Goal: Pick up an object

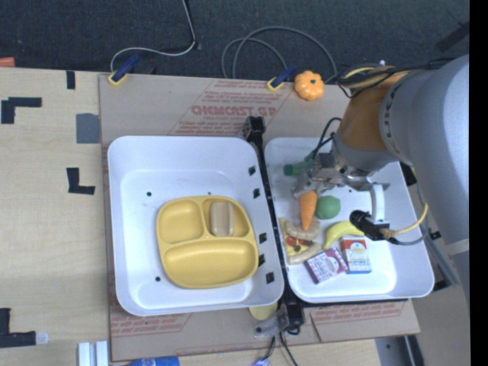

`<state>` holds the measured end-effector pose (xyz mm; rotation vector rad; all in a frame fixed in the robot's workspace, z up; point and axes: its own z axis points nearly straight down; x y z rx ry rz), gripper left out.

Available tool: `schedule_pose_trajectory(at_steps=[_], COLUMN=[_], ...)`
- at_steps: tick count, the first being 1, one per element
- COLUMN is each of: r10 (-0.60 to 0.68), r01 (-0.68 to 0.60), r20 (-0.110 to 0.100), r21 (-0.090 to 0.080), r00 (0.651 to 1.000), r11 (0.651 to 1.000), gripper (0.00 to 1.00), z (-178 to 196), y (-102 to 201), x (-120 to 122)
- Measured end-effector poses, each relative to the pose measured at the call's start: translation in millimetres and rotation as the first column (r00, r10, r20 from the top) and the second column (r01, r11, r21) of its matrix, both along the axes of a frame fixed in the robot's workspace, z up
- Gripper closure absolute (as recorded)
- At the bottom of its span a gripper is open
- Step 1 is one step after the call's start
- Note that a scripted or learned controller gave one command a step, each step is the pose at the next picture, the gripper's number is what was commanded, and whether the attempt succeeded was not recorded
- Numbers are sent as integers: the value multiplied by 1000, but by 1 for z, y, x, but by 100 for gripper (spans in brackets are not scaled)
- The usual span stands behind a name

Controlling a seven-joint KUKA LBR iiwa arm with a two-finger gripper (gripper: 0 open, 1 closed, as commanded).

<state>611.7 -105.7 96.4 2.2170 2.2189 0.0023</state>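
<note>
Two white bins: left bin [130,166], right bin [404,280]. One yellow divided tray [202,261]. One carrot [307,208], one green ball [329,207], one banana [341,232], one pizza slice [299,242], two small packets [326,265] [356,255]. One small pumpkin [309,85] on the desk.

Arm enters from three o'clock, grey body with orange band above wrist. Wrist angled downward toward nine o'clock. Claw [323,175] positioned low; finger state indeterminable.

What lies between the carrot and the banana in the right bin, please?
In the camera view, a round green object sits between the carrot and the banana, close beside the carrot and just above the banana's upper end.
</note>
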Motion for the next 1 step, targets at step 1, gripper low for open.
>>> schedule_pose_trajectory(at_steps=[1], r10=[7], r01=[-7], r20=[3], r21=[5], r00=[1000], r11=[1000], gripper=[100], z=[94], y=[64], x=[16])
